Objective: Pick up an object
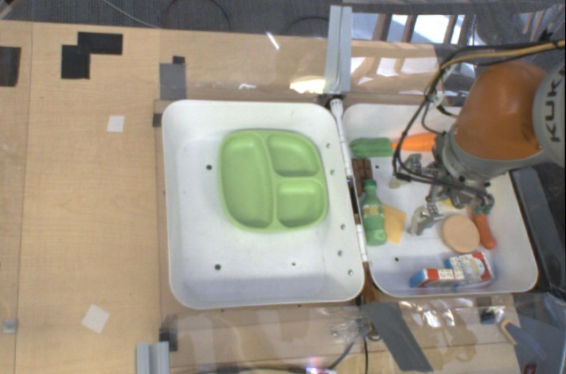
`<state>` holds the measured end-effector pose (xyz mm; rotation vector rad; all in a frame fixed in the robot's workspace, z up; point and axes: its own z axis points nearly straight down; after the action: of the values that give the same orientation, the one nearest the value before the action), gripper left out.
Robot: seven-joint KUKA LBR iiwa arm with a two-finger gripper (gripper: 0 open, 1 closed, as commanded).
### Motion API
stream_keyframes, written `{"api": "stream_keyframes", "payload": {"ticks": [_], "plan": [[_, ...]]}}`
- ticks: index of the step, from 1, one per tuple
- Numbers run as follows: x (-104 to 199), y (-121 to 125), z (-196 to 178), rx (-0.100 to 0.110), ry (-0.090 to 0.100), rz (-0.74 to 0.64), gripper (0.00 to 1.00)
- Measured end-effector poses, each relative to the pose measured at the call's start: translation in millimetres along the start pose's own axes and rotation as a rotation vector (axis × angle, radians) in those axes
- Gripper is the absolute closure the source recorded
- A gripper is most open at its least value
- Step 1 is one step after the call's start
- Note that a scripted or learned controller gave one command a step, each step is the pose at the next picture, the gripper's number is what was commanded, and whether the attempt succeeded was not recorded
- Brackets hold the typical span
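My gripper [426, 218] hangs low over the middle of the right bin [522, 275], under the arm's orange band [500, 111]. It is just right of a yellow wedge [393, 224] and left of a tan round disc [460, 233]. A green bottle [373, 211] lies along the bin's left wall. A red and white carton [453, 274] lies near the front edge. An orange-red stick [485, 232] sits beside the disc. A green piece [371, 148] and an orange piece [421, 142] lie at the back, the orange one partly hidden by the arm.
The left bin [190, 275] holds a light green divided plate [272, 179]. A ridge [349, 187] separates the two bins. A metal post [339, 45] stands behind them. Black cables [416, 125] loop from the arm over the back of the right bin.
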<state>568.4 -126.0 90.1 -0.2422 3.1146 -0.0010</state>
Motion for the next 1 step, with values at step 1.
{"api": "stream_keyframes", "payload": {"ticks": [1], "plan": [[-67.3,-13.0,3.3,0.000,0.004,0.094,0.00]]}}
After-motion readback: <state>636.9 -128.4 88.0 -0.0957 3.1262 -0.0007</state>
